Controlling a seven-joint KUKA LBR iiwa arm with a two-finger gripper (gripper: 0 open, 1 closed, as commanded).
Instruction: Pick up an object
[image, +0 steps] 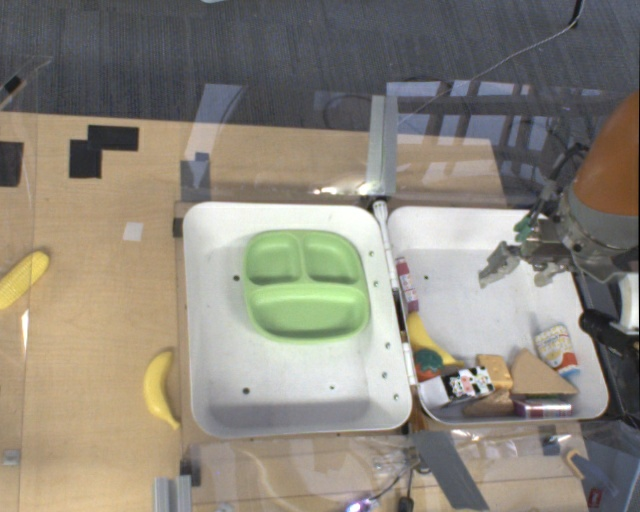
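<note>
- Gripper (520, 262) hangs over the right bin (450, 240), above its bare upper floor — fingers spread apart, nothing between them.
- The objects lie well apart from it, heaped along that bin's near edge: a small cup (555, 345), a brown wedge (542, 375), a black-and-white box (468, 383), a yellow piece (424, 338).
- A pen-like stick (405, 284) lies along the bin's left wall.
- Left bin (210, 300) holds a green tray (304, 284).
- On the bench (90, 300) — two bananas (160, 385) to the left.
</note>
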